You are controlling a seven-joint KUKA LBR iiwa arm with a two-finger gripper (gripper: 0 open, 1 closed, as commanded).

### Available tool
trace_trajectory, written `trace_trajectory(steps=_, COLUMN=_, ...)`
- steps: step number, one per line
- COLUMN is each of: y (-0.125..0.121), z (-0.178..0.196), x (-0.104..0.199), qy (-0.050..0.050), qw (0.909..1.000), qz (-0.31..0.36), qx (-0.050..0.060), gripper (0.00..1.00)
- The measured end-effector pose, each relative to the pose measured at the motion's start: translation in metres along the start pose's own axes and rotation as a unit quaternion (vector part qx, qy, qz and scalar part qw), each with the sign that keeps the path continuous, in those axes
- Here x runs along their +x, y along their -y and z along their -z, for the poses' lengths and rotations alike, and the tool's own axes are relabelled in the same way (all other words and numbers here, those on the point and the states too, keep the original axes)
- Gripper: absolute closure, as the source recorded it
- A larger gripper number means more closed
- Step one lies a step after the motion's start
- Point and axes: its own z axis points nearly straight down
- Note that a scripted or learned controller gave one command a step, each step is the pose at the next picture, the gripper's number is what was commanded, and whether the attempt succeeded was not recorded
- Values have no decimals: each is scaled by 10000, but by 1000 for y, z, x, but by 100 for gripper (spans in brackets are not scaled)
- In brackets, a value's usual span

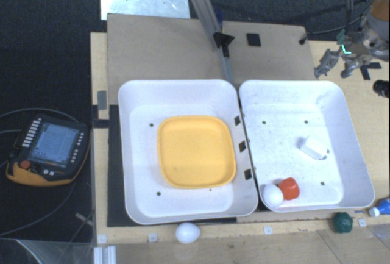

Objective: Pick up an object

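Hovering at the far right, past the right bin's [350,135] far corner, the gripper [341,63] is showing jaws spread open and carrying nothing. Approach step, by my reading; no pick begun. Candidates are lying in that bin: a white block [313,149] mid-floor, an orange cup [289,188] and white ball [272,195] touching at the near-left corner. Next move calls for swinging nearer, then descending over one.
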Motion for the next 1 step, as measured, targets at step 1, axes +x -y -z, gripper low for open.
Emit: trace_trajectory(steps=1, y=0, z=0, x=0, qy=0, qw=10000, qz=0, qx=1, gripper=0)
